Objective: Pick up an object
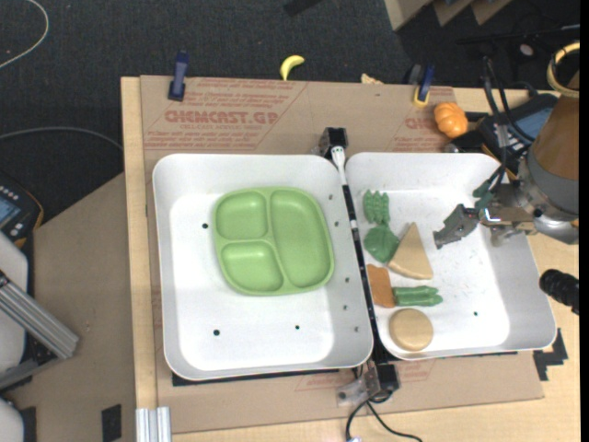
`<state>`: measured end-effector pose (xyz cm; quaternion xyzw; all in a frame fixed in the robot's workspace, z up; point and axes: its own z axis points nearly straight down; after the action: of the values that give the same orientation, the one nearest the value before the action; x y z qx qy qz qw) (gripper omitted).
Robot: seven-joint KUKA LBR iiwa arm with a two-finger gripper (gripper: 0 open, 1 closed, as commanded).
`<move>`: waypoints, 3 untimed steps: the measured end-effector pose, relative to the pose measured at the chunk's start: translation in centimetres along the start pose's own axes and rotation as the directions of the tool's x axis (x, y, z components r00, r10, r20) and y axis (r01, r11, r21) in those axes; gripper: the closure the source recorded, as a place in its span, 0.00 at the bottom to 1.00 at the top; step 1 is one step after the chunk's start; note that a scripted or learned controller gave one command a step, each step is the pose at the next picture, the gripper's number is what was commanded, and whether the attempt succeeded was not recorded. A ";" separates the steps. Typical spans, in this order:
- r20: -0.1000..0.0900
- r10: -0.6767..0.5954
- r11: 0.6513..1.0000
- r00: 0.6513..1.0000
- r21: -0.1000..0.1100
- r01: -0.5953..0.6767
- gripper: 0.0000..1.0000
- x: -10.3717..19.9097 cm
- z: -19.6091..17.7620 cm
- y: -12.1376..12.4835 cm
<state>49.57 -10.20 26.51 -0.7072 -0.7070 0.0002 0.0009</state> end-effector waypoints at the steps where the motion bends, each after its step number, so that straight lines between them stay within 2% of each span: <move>1: 0.003 -0.004 1.000 1.000 -0.025 0.004 0.00 3.4 -23.3 -1.6; 2: 0.003 -0.002 1.000 1.000 -0.008 0.002 1.00 3.3 -23.4 -1.6; 3: 0.001 0.006 1.000 1.000 0.006 -0.006 1.00 -1.4 -15.5 -1.7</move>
<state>47.87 -11.60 41.97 -0.7092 -0.7050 0.0027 0.0025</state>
